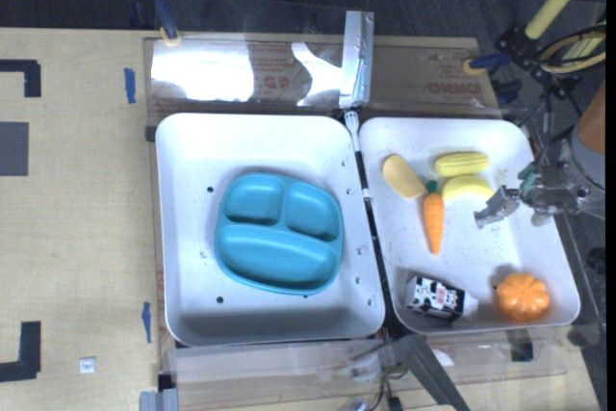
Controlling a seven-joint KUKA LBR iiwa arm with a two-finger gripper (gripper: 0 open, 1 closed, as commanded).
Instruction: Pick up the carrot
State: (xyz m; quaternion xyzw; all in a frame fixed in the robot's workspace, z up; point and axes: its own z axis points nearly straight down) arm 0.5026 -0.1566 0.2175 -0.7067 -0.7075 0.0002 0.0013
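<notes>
Orange carrot nr gripper

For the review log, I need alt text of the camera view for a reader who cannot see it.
An orange carrot lies in the right white bin among yellow toy foods, a small pumpkin and a black-and-white carton, with the gripper close to the carrot's right, apart from it. The left bin holds a blue divided plate.

Wooden bench bears 2 white bins (side by side).
</notes>
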